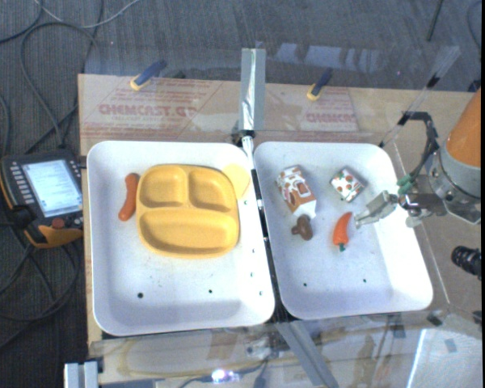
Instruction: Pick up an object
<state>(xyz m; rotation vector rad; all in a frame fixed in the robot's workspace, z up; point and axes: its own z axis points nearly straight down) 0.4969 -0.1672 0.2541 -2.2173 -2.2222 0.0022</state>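
Gripper (370,212), fingers slightly spread and holding nothing, hangs just right of the carrot (341,229), lying near-to-far, leaves nearest.

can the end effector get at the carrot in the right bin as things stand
Probably yes: the end effector sits just beside the carrot in the right bin, with bare floor between them and the other toys off to the side.
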